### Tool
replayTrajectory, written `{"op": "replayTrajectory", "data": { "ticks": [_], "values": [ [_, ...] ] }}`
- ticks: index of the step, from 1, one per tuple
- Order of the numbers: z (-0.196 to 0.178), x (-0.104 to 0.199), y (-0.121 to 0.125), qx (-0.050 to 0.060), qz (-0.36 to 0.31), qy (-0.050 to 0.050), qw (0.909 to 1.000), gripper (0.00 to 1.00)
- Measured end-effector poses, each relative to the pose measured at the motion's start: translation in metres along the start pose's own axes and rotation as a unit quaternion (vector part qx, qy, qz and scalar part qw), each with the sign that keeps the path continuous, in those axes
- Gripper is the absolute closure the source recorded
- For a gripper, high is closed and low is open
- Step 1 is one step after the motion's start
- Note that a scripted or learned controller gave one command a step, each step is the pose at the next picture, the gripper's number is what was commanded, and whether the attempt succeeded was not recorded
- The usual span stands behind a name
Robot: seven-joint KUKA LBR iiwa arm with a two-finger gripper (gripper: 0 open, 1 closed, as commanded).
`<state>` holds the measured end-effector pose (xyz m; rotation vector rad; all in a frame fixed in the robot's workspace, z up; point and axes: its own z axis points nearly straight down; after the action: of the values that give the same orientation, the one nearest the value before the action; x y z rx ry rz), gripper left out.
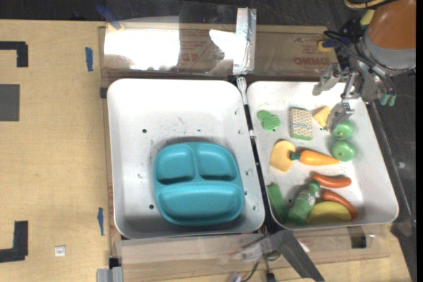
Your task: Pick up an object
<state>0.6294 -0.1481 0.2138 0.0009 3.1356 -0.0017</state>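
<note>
Where it hangs above the right bin (386, 198), pincer (344, 109) perhaps parted; carrot (318, 158) lengthwise left-right, tip rightward.

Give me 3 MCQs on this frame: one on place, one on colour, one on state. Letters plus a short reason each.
1. Where does the divided tray lie?
A. in the left bin
B. in the right bin
C. on the bench outside the bins

2. What colour is that tray?
A. red
B. teal
C. yellow

3. How does the gripper stand to the toy food?
A. resting in the left bin
B. carrying the carrot over the left bin
C. above the far right part of the right bin, near the green apple

Key:
1 A: the tray sits on the floor of the left bin.
2 B: its surface is teal blue.
3 C: the gripper is over the right bin beside the green apple, while the carrot lies on the bin floor.
</note>
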Motion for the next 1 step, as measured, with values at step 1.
{"op": "replayTrajectory", "data": {
  "ticks": [1],
  "values": [
    [0.1160,-0.0233,0.0129,0.000,-0.027,-0.002,0.9996,0.00]
  ]
}}
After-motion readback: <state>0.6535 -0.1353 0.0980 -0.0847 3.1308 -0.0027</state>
